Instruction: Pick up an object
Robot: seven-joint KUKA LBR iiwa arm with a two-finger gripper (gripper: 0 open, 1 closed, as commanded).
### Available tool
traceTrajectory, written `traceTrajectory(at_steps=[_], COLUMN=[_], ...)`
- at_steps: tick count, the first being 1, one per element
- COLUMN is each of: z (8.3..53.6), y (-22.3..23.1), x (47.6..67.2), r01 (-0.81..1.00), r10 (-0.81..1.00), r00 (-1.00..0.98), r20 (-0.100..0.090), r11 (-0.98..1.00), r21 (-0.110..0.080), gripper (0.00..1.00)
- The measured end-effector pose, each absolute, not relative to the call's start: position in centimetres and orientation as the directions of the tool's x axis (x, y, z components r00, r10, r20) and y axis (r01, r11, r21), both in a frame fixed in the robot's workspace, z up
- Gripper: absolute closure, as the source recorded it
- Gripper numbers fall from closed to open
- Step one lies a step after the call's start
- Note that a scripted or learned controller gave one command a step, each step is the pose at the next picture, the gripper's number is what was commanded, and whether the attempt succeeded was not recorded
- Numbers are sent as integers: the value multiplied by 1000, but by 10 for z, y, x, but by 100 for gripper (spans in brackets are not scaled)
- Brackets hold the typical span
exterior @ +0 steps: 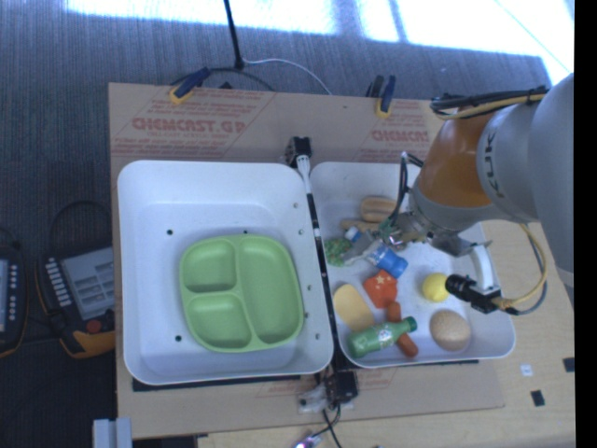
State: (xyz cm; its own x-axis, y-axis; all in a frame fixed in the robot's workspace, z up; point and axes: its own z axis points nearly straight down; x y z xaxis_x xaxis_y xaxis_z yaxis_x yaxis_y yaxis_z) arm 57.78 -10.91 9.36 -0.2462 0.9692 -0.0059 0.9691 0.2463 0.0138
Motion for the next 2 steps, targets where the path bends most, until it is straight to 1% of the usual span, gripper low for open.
traceTrajectory(at_steps=[1,2], z=[103,184], y=[-107,-37], x=[578,546], r01=[969,1000], r10=[969,1000], r00=[-246,-9], r20=[-2,0], r11=[246,9], r21=[14,-1], gripper=[100,100])
